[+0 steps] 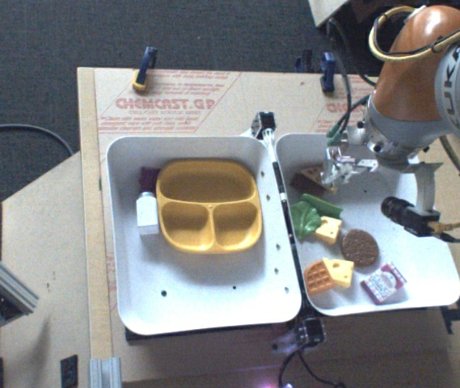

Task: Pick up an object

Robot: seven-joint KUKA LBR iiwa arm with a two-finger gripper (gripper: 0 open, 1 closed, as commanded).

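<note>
We see the gripper (332, 174) at right of centre, above a brown piece (308, 179); its opening we cannot tell.

a divided tray (208, 204) is set in the middle of the left bin (124, 281), a small bottle (147, 213) just beside its left edge; toy foods (343, 253) are clustered in the right bin (432, 277).

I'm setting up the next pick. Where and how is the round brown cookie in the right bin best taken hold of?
The round brown cookie lies flat with bare bin floor to its right and below. Probably best to come straight down from above and pinch across its rim, keeping the fingers clear of the yellow cheese wedge to its left.
</note>
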